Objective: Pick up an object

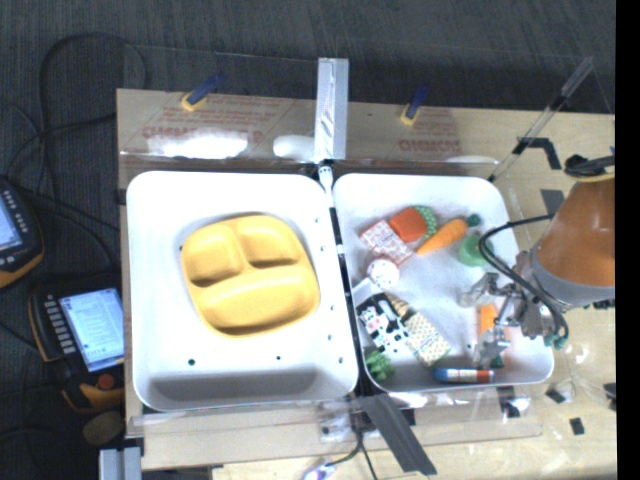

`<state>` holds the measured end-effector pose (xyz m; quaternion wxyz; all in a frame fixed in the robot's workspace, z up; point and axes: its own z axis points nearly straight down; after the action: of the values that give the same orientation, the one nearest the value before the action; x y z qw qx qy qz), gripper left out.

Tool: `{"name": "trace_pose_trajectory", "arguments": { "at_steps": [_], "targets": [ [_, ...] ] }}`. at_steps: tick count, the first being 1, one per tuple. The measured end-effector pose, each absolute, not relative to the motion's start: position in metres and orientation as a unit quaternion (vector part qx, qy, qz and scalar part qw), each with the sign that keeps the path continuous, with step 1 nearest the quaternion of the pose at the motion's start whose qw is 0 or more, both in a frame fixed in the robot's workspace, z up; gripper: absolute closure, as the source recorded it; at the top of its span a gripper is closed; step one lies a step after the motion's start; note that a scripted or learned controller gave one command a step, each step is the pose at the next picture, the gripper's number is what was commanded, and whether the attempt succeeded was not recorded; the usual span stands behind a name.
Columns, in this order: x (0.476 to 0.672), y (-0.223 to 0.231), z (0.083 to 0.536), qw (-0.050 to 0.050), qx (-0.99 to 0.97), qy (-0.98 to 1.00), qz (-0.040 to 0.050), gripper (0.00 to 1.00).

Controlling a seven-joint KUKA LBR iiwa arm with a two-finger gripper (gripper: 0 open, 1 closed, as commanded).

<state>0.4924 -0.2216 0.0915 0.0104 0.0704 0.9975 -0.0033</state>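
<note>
Even, diffuse light falls from above and leaves the two white bins (150, 298) bright, close to washed out along their rims. Shadows are soft and short, the clearest one under the yellow tray (250, 273). The dark floor (300, 18) stays dim and grainy. The frame is slightly soft throughout, and small items blur together.

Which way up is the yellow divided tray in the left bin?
Right side up. The yellow tray lies flat on the floor of the left bin, its three compartments facing the camera, and nothing lies in them.
</note>
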Motion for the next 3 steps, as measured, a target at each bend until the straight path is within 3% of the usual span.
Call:
{"name": "trace_pose_trajectory", "arguments": {
  "at_steps": [1,2,3],
  "targets": [
    [0.4933,-0.2212,0.1019,0.01,0.07,0.998,-0.0043,1.0],
    [0.4933,-0.2209,0.1019,0.01,0.069,0.998,-0.0042,0.0],
    [0.4914,-0.2222,0.0921,0.009,0.071,0.997,-0.003,0.0]
  ]
}}
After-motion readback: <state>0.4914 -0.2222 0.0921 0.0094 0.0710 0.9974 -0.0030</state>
